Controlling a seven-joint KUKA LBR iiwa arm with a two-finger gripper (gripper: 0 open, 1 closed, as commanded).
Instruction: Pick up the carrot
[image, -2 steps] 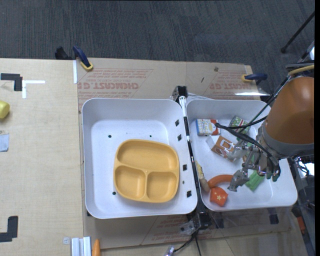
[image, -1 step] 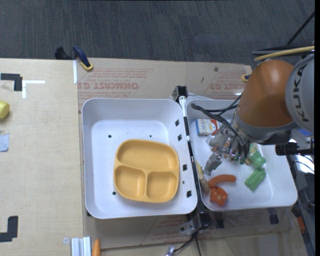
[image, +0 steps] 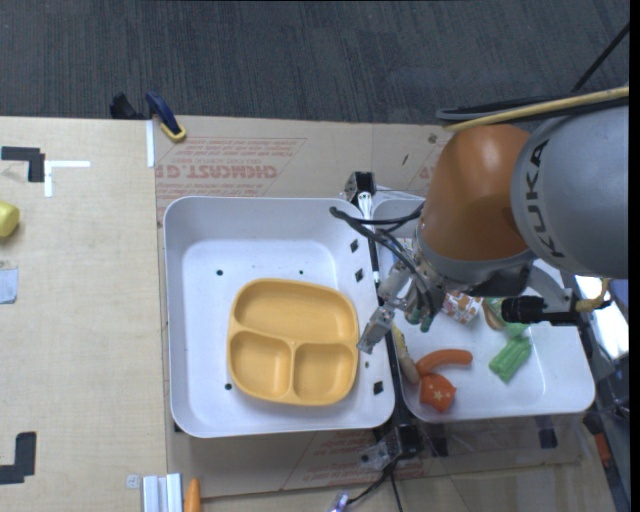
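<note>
The end effector (image: 385, 322) hangs over the divide between the two bins, below the arm's orange band (image: 480, 210), with cabling around it. Its metal tip points down and to the left, toward the right wall of the left bin (image: 190, 330). Whether it is spread or closed cannot be told from this slanted view, and nothing can be seen gripped in it.

Just to its right, in the right bin (image: 560, 395), the carrot (image: 443, 358) lies on the bin floor, an orange-red curved piece near the bin's left wall. It is near the end effector but apart from it. Just near of the carrot sits a red tomato-like item (image: 438, 394), touching it or nearly so. A pale elongated item (image: 404, 358) lies along the bin's left wall, beside the carrot. Further right is a green vegetable (image: 510, 358), and a small packaged item (image: 463, 306) lies partly under the arm.

In the left bin rests a yellow divided plate (image: 293, 342).

Judged from this, the pick is not yet made: the carrot lies on the bin floor, so approach, closing and lift all remain.
</note>
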